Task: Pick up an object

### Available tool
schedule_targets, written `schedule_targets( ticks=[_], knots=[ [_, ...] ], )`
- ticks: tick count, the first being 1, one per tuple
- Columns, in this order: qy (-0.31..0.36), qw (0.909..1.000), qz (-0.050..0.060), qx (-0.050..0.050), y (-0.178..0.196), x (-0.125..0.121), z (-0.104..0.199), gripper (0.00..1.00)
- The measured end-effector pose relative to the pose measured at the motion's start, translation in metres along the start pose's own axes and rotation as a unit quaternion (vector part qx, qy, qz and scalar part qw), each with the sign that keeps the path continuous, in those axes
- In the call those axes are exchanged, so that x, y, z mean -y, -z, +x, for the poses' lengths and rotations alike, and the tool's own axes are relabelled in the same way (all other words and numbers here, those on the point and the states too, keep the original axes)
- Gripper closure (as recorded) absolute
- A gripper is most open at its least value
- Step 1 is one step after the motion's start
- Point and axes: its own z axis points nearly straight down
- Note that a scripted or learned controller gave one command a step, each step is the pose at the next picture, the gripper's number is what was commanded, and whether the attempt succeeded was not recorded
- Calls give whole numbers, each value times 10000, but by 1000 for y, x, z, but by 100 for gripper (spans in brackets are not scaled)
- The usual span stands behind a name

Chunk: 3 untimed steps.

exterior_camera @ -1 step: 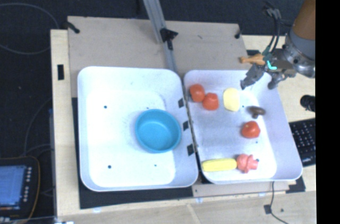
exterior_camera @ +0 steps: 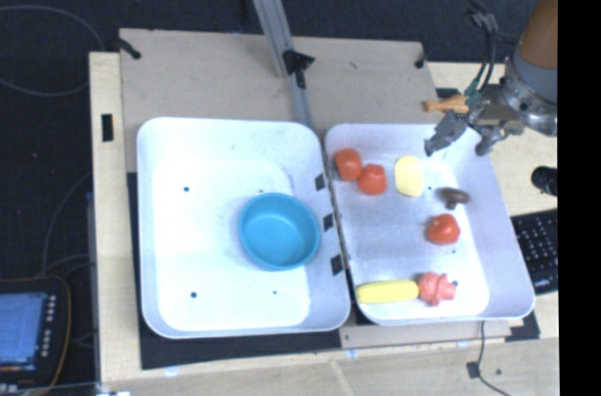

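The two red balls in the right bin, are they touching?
Cannot tell. In the camera view the left red ball and the right red ball sit edge to edge in the right bin, with no plain gap.

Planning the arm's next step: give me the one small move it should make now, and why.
Probably move the gripper slightly left and down over the pale yellow piece in the right bin. The open fingers hang above the bin's upper right corner, holding nothing, and that piece lies nearest, with free space on its right side.
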Motion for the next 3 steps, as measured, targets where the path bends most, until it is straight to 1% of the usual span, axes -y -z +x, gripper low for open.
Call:
schedule_targets(
  ticks=[1,2,3],
  knots=[
    [-20,10000,31,12,-45,-4,0,0],
    [-25,10000,29,13,-93,5,-3,0],
    [-30,10000,34,14,-157,3,-8,0]
  ],
)
